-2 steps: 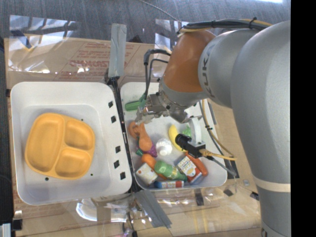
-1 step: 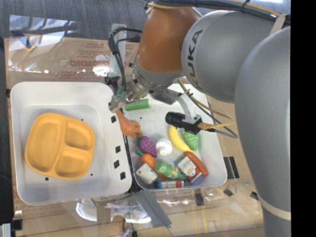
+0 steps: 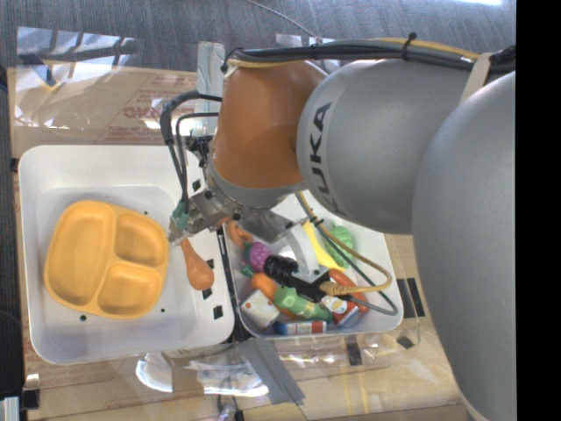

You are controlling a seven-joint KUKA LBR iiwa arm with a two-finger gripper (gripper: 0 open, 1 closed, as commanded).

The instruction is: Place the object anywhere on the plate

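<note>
Left bin (image 3: 35,323): the plate (image 3: 107,259) sits inside it, yellow, three compartments, lying flat toward the bin's left half. Nothing on it yet.

Just right of the plate, apart from its rim: the object (image 3: 196,267), an orange, carrot-like piece, thick rounded end lower right, narrow end pointing up toward my gripper (image 3: 181,221). Smooth and glossy; I judge it a hard plastic toy that could slip or roll on its round end. It appears to lie over the white floor of the left bin, near the wall shared with the right bin. Whether it rests on the floor or hangs from me I cannot tell.

Gripper: sits right above the carrot's narrow end, dark with a greenish bit at the tip. My wrist and orange band (image 3: 263,121) crowd the view, so I cannot tell whether my fingers are spread, pressed, or pinching.

Step in hand, as I judge it: carrot is out of the clutter but not on the plate. Next move calls for a sure hold on the narrow end, then a short carry left and a low release over any compartment.

Right bin (image 3: 390,310): mixed toys piled in it, partly under my arm.
</note>
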